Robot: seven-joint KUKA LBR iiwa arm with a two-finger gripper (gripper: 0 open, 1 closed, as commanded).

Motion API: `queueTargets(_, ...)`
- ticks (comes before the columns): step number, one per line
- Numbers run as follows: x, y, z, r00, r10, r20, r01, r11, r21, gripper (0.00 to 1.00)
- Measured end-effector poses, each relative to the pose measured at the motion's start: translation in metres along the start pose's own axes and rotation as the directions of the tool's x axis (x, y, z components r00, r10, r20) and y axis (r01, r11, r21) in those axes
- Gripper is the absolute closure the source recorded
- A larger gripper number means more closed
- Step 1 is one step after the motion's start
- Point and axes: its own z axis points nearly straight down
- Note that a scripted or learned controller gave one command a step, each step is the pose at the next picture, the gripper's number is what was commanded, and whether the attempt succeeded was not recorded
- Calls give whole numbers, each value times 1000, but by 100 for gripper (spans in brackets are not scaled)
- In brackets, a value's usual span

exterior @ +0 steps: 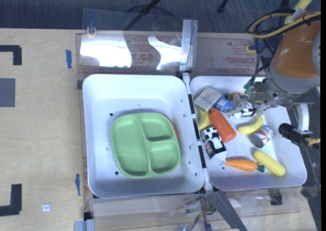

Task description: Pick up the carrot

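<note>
The carrot is orange with a small green top. It lies flat near the front edge of the right bin, its green end pointing right toward a yellow corn cob. My gripper hangs over the far middle of that bin, among the clutter beside a yellow banana. It is well behind the carrot and does not touch it. Nothing can be seen held in it.
An orange-red bottle, a black-and-white cow-patterned item, a checked packet, a blue item and a small can crowd the right bin. The left bin holds a green divided plate.
</note>
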Motion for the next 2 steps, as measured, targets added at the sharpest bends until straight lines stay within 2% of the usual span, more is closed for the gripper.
queueTargets(1, 10, 1, 71, 994, -110, 3, 110, 994, -8, 0)
queueTargets(2, -19, -88, 58, 950, -311, -1, 311, 950, 0, 0)
